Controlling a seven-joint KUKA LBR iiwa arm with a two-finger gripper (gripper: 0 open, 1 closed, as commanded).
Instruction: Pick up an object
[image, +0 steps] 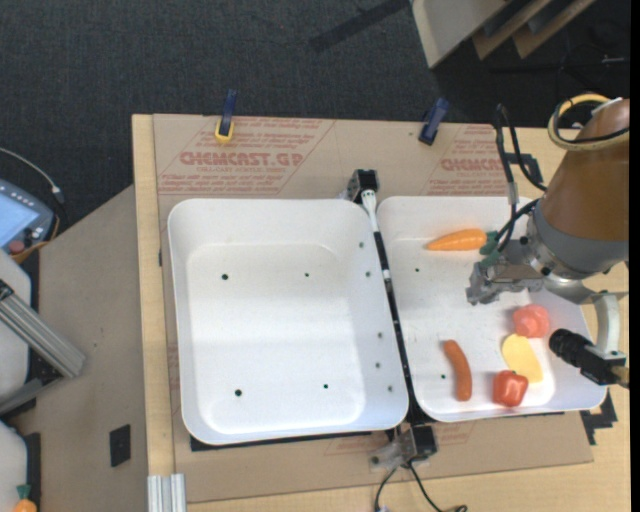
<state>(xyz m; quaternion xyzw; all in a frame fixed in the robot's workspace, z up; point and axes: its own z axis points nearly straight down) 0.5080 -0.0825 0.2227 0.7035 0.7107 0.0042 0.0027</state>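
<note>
Carrot lying near far edge of right bin, pointing toward divider. Gripper hanging just beside carrot's green end, over bin's middle, nothing visibly sitting between fingers; spread or pressed together, can't tell. Pink ball sitting toward right edge, yellow piece touching it on near side, red pepper by near right corner. Sausage lying along near edge, apart from those. Left bin sitting alongside.
</note>
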